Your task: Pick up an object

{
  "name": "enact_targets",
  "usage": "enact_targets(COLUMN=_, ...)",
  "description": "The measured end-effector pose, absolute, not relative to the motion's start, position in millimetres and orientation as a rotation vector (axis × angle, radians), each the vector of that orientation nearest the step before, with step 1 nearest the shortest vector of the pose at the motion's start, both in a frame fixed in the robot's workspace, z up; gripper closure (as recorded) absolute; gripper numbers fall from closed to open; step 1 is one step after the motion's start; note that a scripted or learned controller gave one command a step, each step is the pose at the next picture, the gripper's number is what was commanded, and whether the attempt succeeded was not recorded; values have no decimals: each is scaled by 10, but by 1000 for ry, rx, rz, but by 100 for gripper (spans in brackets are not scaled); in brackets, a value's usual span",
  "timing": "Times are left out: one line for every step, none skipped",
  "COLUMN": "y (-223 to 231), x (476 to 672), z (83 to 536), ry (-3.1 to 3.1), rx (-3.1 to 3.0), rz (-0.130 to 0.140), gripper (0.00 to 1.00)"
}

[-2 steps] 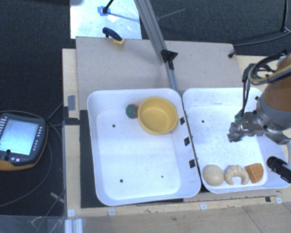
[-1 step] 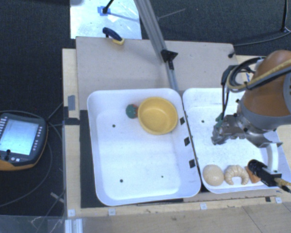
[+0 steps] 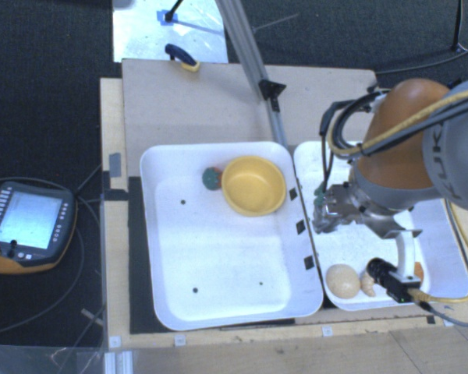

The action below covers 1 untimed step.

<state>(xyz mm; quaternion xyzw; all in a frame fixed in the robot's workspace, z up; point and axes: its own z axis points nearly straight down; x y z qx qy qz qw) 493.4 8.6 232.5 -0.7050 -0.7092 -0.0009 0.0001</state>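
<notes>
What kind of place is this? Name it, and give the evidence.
Probably a robotics lab or test cell. An industrial arm reaches over two white bins on a bench, a teach pendant lies on the floor, and a bowl sits as a test object.

Both white bins (image 3: 218, 287) look like smooth moulded plastic with a soft sheen, the left one speckled with a few dark dots. The yellow bowl (image 3: 253, 185) at upper centre seems glossy plastic. Under the bins, the bench top (image 3: 218, 104) reads as matt, cardboard-like board. My orange band (image 3: 402, 142) shines smooth, and the egg-shaped object (image 3: 343, 280) at lower right looks matt and pale.
</notes>
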Motion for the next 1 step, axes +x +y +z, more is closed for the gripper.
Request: enact_targets(y=601, x=4902, z=2378, ry=-2227, rx=-2215, rz=-2, gripper=100)
